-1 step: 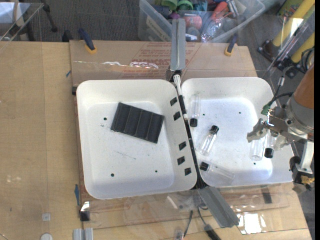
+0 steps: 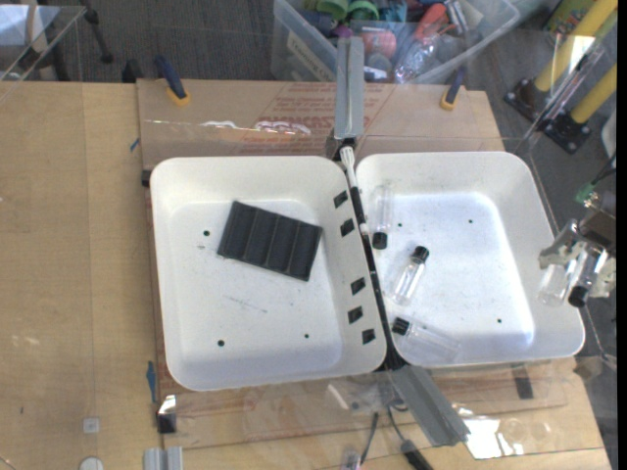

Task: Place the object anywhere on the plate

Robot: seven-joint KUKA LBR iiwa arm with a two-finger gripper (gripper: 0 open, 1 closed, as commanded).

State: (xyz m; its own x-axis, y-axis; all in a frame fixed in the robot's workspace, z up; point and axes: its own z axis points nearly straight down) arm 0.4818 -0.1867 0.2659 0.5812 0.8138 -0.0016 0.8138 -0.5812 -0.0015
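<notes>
The plate [image 2: 270, 240] is a dark grey ribbed slab lying flat in the left bin [image 2: 186, 189], slightly turned. Three clear vials with black caps lie in the right bin [image 2: 490, 179]: one [image 2: 379, 211] against the centre divider, one [image 2: 409, 272] near the middle, one [image 2: 423, 334] at the front left corner. My gripper [image 2: 573, 272] hangs over the right bin's right rim, far from the plate. A pale, translucent shape shows at its tip, and I cannot make out whether that is a vial.
A metal divider bar with black clips [image 2: 355, 253] runs between the bins. A clear tub of mixed colourful items [image 2: 392, 13] stands behind the bins. Brackets and cables [image 2: 421, 414] lie on the bench in front.
</notes>
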